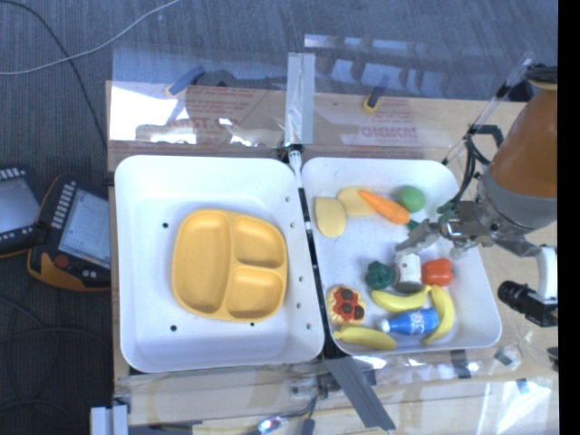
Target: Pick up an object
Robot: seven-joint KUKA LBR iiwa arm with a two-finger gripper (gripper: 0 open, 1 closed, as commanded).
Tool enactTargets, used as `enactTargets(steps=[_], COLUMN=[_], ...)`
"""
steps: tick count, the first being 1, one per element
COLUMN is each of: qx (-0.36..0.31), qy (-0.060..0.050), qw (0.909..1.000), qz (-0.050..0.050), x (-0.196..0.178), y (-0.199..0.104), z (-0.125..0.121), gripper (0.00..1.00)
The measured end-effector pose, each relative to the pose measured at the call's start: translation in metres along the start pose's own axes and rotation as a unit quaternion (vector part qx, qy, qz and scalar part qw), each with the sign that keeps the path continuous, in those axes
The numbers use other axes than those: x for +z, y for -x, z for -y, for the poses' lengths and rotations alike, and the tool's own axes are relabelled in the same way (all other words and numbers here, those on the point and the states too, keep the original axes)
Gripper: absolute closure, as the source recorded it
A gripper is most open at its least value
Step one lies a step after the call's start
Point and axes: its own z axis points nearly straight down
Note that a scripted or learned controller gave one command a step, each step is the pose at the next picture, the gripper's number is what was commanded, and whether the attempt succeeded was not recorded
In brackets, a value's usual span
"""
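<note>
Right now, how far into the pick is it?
Done: the arm has reached the right bin, with the gripper low above the items near the small white object and red toy. In hand: nothing visibly held. Left: grasp and lift; banana, carrot, green ball all lie in the bin.

Two bins sit side by side on the surface [517, 352]. The left bin [145, 243] holds a divided tray [228, 265]; the right bin [471, 329] holds toy foods [399, 311], crowded toward its near end.
</note>
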Motion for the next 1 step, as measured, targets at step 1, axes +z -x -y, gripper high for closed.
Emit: enactTargets(steps=[1], qx=[-0.012], qy=[0.0], qw=[0.9999], qz=[0.001], x=[0.128], y=[0.0098], z=[-0.1145], gripper=[0.0])
